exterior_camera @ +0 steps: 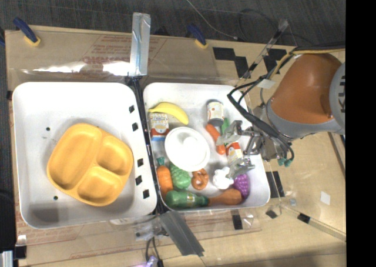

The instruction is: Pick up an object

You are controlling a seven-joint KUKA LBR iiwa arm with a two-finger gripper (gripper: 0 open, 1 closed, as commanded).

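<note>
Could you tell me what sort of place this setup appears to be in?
Probably a robotics lab bench for grasping trials: two white bins, one full of toy food such as a banana, the other holding a yellow tray, with cardboard taped and clamped down.

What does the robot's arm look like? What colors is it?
The arm is grey with a big rounded orange band near the wrist. Black cables loop around it. At the end sits a small gripper of silvery metal and dark parts.

Pincer [238, 153] hangs low over the toy-crowded right bin [194, 90].
</note>
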